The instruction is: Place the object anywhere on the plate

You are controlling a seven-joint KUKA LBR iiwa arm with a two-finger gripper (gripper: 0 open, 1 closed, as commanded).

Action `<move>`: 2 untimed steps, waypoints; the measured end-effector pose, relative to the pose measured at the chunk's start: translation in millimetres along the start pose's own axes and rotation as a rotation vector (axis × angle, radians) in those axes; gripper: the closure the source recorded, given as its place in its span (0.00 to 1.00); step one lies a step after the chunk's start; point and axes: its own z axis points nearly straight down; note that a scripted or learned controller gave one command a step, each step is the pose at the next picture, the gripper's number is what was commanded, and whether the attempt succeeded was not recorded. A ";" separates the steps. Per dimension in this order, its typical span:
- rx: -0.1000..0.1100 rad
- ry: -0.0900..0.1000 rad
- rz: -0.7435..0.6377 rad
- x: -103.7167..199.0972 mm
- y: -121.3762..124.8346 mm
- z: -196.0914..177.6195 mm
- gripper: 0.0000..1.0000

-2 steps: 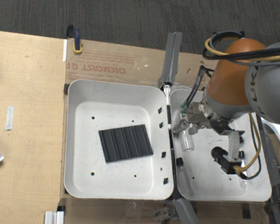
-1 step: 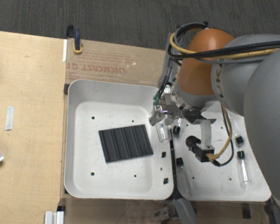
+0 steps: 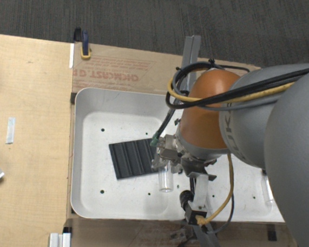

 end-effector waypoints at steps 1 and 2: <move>-0.003 0.000 0.250 -20.4 3.2 -23.1 1.00; 0.001 -0.001 0.384 -22.0 2.3 -6.7 1.00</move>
